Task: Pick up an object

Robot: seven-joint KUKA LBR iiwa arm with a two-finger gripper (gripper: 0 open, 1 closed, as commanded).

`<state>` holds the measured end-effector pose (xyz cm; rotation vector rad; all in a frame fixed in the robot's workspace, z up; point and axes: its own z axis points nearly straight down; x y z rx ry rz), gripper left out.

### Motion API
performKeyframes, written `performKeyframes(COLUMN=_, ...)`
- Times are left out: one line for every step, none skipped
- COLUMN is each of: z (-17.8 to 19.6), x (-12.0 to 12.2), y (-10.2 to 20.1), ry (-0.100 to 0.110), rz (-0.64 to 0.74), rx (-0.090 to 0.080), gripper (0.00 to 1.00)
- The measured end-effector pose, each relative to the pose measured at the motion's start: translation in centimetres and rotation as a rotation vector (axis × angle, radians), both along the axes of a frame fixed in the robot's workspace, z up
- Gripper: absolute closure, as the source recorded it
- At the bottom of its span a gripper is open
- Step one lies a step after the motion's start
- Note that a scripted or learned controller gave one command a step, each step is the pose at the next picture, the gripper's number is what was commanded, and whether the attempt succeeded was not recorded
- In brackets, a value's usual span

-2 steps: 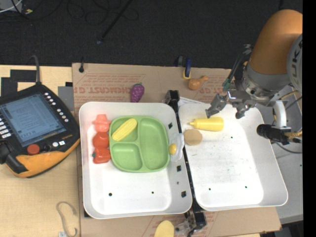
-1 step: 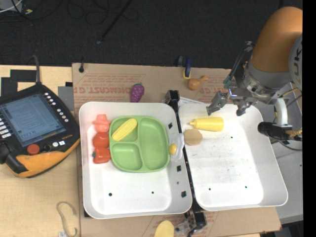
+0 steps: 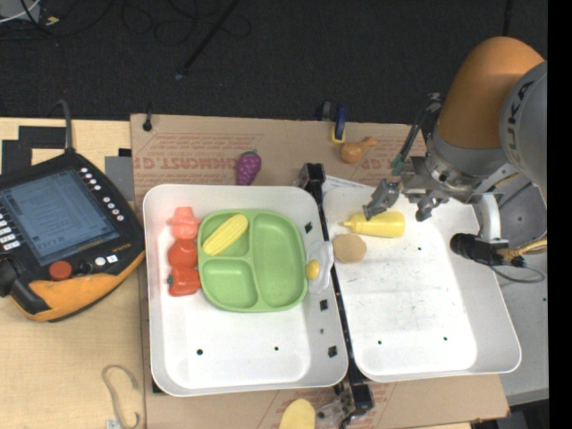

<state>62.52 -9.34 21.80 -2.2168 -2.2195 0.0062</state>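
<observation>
Pendant: lying at the far left of the counter, black and orange, its screen facing up.
Left bin: sitting beside the right one, holding three things in its upper half.
Red figure: lying along the left bin's left side, just beside the green tray.
Green tray: resting in the left bin, divided into compartments; a toy corn cob is lying tilted in its upper-left compartment.
Purple toy: sitting on the cardboard behind the left bin.
Yellow object: lying at the near edge, below the gap between the bins.
Right bin: holding two things near its upper-left corner.
Brown ball: sitting near the right bin's left wall, just below the yellow bottle.
Yellow bottle: lying on its side in the right bin, its nozzle pointing left.
Tan toy: sitting on the cardboard behind the right bin.
Tool: hovering over the right end of the yellow bottle, fingers spread apart and gripping nothing.
</observation>
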Motion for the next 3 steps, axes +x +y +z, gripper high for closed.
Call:
performKeyframes(z=-5.0, x=-0.8, y=-0.4, ry=0.001, rz=0.0, rx=0.001, gripper=0.0)
performKeyframes(z=-9.9, x=-0.6, y=-1.0, ry=0.001, rz=-0.001, rx=0.001, gripper=0.0)
performKeyframes(z=-12.8, x=-0.4, y=-0.8, ry=-0.007, rz=-0.001, rx=0.001, gripper=0.0)
